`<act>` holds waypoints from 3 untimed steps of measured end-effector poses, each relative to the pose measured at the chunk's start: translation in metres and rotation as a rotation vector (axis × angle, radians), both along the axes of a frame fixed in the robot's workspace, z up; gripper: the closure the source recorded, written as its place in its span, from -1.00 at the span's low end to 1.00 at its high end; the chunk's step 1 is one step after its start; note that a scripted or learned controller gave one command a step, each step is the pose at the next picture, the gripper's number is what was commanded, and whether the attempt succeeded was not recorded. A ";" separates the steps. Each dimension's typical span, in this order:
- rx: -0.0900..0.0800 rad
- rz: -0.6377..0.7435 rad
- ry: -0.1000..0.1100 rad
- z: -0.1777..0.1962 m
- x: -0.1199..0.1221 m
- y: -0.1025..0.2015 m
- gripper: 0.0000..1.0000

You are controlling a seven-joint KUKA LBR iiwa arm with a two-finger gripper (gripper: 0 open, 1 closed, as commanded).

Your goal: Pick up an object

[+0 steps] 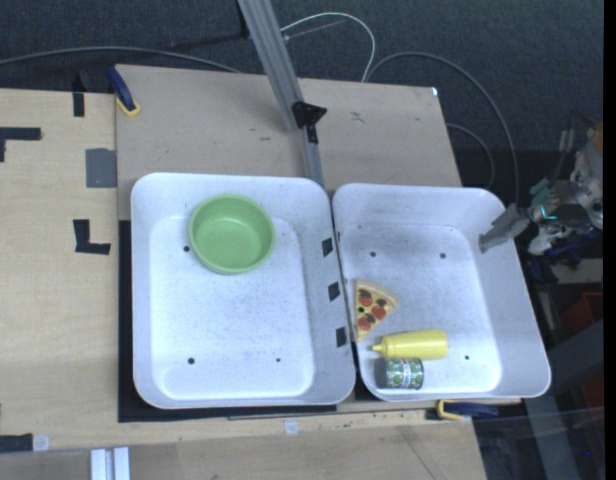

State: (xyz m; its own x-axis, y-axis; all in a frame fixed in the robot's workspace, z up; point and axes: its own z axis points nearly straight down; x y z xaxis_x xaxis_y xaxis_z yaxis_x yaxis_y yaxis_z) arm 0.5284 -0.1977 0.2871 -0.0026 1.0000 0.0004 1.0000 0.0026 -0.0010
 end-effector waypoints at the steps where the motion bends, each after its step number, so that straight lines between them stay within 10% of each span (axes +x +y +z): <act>1: 0.000 0.000 0.000 0.000 0.000 0.000 -1.00; 3: 0.000 -0.002 0.006 -0.092 -0.002 0.004 -1.00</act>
